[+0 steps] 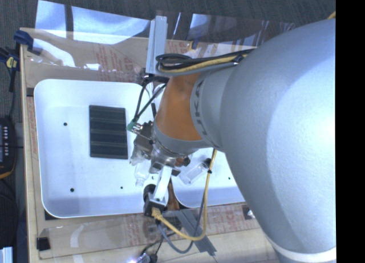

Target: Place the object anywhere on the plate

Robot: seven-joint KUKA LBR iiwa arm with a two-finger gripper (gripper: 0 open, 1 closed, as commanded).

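Note:
A dark, ribbed rectangular plate (108,132) lies flat in the left white bin (63,193), left of its middle. My gripper (147,168) hangs over the ridge between the two bins, just right of the plate's lower right corner and apart from it. The grey arm with its orange band (177,113) covers the gripper from above. I see no object held below it. The arm's bulk hides most of the right bin (199,199).
Cables (188,59) loop over the wrist and a yellow one (188,234) trails down past the bins' front rim. Clear plastic sheeting (91,22) stands behind the bins. The left bin's floor shows bare white around the plate.

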